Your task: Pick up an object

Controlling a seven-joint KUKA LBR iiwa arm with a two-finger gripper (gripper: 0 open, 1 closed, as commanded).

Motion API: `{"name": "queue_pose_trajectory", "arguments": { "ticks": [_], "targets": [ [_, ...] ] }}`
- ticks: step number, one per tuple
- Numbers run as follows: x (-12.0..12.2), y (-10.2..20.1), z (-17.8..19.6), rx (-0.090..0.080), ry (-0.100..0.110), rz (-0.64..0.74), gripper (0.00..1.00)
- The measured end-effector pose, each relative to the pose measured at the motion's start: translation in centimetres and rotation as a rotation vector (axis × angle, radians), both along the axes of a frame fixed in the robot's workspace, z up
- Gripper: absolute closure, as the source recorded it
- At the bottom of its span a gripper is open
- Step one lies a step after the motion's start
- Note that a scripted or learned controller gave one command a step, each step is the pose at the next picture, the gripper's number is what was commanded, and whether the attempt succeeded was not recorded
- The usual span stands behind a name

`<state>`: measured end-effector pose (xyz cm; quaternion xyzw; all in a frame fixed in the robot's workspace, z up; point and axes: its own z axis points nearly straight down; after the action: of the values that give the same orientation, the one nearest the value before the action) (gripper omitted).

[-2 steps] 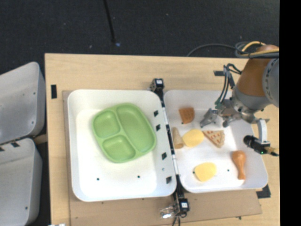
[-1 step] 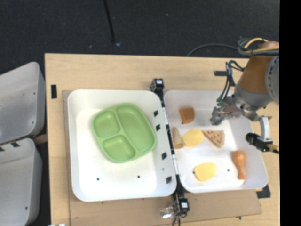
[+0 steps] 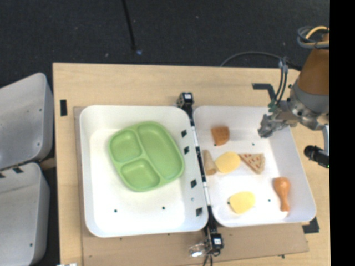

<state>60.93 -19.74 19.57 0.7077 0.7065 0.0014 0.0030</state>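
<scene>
The right bin [image 3: 288, 143] holds several food pieces: a brown chunk [image 3: 220, 135], a tan wedge [image 3: 208, 162] against the divider, a pale yellow round piece [image 3: 228, 162], a triangular slice [image 3: 253, 162], a yellow piece [image 3: 242, 202] and an orange drumstick [image 3: 282, 192]. My gripper [image 3: 268, 127] hangs over the bin's upper right part, above and right of the triangular slice, with nothing seen between its fingers. The grey arm with the orange band [image 3: 313, 79] comes in from the right.
The left bin [image 3: 94, 204] holds a green three-compartment tray [image 3: 146, 155]. A raised divider with black clips [image 3: 197, 165] runs between the bins. A cable [image 3: 249, 55] loops behind the right bin. White chair parts [image 3: 22, 126] stand at the left.
</scene>
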Motion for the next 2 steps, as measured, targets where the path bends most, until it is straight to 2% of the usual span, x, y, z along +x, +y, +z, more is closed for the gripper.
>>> {"name": "queue_pose_trajectory", "arguments": {
  "ticks": [2],
  "targets": [
    [0.4, -0.3, 9.8, 0.000, -0.001, 0.004, 1.00]
  ]
}}
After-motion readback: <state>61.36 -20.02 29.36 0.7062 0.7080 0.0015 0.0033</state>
